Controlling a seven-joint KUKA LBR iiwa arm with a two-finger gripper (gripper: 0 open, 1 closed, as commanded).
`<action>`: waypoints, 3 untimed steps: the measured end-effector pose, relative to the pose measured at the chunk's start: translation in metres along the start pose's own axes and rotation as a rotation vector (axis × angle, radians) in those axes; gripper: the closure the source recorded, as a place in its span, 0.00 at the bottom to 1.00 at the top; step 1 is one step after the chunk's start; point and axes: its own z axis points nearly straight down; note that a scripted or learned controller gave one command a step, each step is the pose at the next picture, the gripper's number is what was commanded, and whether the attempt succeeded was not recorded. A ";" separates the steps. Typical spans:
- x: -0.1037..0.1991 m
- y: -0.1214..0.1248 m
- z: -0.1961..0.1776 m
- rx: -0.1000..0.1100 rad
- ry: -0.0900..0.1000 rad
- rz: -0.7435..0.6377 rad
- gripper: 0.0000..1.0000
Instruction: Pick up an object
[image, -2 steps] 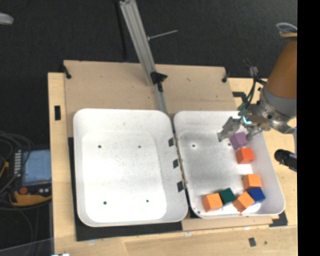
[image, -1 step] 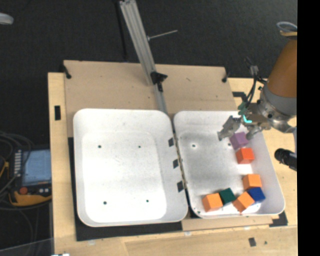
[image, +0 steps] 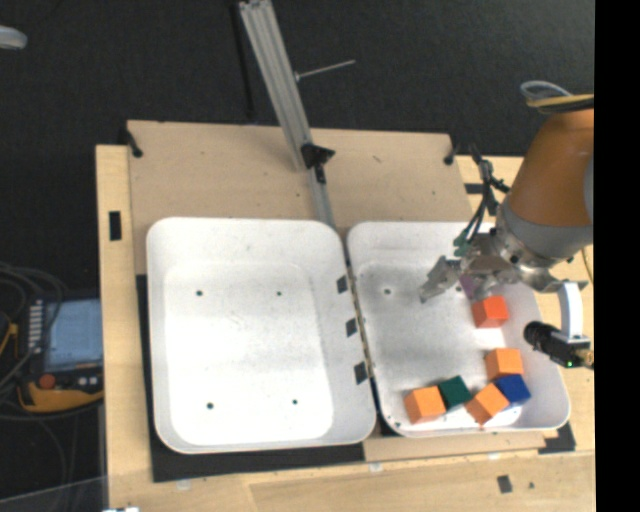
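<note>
blocks (image: 470, 390) in right bin (image: 400, 330) | left bin (image: 250, 330) beside

Left bin (image: 250, 330): floor bare across its whole span; access unobstructed from above.

Right bin (image: 420, 340): left and centre floor open. Obstacles cluster along the near and right walls: orange cube (image: 425, 403), green cube (image: 455, 390), orange cube (image: 489, 402), blue cube (image: 511, 388) and orange cube (image: 504, 362) stand close together, some touching. A red-orange cube (image: 490, 311) sits apart, just beside the hand (image: 450, 275).

A slanted grey pole (image: 285, 100) crosses above the far tabletop (image: 220, 170), ending near the bins' shared edge.
</note>
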 end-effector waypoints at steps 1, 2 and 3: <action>0.005 -0.008 0.055 0.002 0.000 -0.001 0.00; 0.002 -0.006 0.098 0.000 -0.001 -0.001 0.00; 0.003 -0.004 0.085 -0.008 0.003 0.007 1.00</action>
